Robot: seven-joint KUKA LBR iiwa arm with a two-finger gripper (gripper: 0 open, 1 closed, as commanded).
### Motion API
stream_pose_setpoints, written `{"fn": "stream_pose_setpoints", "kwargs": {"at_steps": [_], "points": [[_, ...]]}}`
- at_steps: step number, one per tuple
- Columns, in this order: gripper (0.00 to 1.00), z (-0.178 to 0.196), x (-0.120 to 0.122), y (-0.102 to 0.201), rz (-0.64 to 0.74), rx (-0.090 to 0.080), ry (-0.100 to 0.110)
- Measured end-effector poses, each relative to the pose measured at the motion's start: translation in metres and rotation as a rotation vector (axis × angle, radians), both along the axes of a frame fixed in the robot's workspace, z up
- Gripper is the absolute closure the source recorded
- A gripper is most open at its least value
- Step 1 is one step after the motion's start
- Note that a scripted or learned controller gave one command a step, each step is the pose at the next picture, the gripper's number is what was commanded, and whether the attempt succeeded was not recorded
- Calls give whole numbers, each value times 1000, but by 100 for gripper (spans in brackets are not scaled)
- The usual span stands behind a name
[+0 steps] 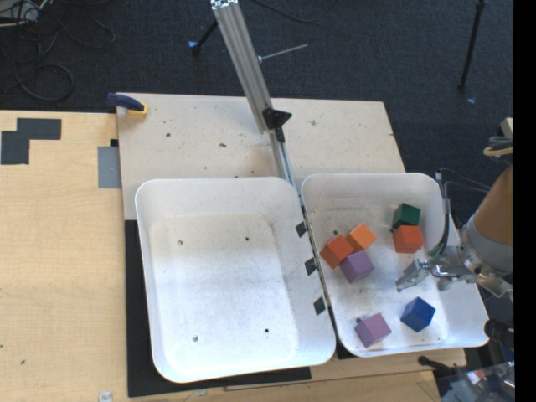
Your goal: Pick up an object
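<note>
The right bin (pixel 368 179) holds several small cubes. A green cube (pixel 407 215) and an orange-red cube (pixel 408 239) sit at its far right. An orange cube (pixel 362 236), a red-orange cube (pixel 337 250) and a purple cube (pixel 358 265) cluster near its left wall. A second purple cube (pixel 372 329) and a blue cube (pixel 418 314) lie near the front. My gripper (pixel 410 275) reaches in from the right over the bin floor, between the orange-red cube and the blue cube. It looks open, with nothing between its fingers.
The left bin (pixel 218 184) lies beside the right one, with black clips (pixel 310 265) along the shared wall. A slanted aluminium bar (pixel 249 65) rises behind the bins. A blue and yellow clamp (pixel 127 104) sits at the bench's far left corner.
</note>
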State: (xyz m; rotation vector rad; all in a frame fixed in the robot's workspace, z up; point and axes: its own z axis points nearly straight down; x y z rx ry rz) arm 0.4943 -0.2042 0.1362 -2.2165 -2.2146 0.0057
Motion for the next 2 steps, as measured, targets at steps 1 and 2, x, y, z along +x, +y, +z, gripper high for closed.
{"fn": "stream_pose_setpoints", "kwargs": {"at_steps": [1, 2], "points": [[0, -45, 0, 0, -1, -1, -7], [100, -35, 0, -1, -7, 0, -7]]}}
